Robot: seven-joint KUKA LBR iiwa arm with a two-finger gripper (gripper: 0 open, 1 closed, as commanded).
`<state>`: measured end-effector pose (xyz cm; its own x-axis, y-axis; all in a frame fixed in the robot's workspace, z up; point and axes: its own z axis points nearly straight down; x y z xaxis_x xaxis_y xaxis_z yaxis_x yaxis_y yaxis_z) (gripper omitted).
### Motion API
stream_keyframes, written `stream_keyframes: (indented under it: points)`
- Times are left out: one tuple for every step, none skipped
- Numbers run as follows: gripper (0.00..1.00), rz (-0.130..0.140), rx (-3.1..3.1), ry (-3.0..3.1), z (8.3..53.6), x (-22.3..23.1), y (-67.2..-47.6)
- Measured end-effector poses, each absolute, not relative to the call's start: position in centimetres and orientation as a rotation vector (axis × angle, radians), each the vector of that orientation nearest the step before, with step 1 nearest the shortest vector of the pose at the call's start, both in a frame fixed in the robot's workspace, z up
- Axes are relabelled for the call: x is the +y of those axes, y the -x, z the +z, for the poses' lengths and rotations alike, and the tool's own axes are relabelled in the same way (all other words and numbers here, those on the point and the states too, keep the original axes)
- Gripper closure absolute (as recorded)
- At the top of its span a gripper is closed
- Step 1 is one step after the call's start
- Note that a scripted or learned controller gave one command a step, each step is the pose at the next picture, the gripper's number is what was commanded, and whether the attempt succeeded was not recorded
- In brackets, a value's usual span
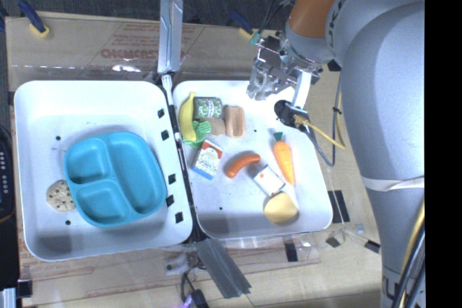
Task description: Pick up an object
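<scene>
Above the right bin's (312,155) far rim, my gripper (261,88) hangs, finger state indiscernible; can (208,108) and bread roll (234,120) just below.

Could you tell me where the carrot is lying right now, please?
The carrot lies in the right-hand bin, near its right wall, just right of the sausage and above the yellow lemon-like piece.

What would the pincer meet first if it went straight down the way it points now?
Probably the bare floor of the right bin near its back edge, right of the bread roll. The pincer points down there; depth is unclear.
</scene>
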<state>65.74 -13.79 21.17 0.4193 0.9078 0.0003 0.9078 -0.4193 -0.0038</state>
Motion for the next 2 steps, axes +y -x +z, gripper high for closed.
stream_keyframes:
  points:
    - [0.0, 0.002, -1.689, 2.646, 21.2, -13.9, -65.7]
    - [0.0, 0.013, -1.808, 2.56, 13.3, -17.3, -57.2]
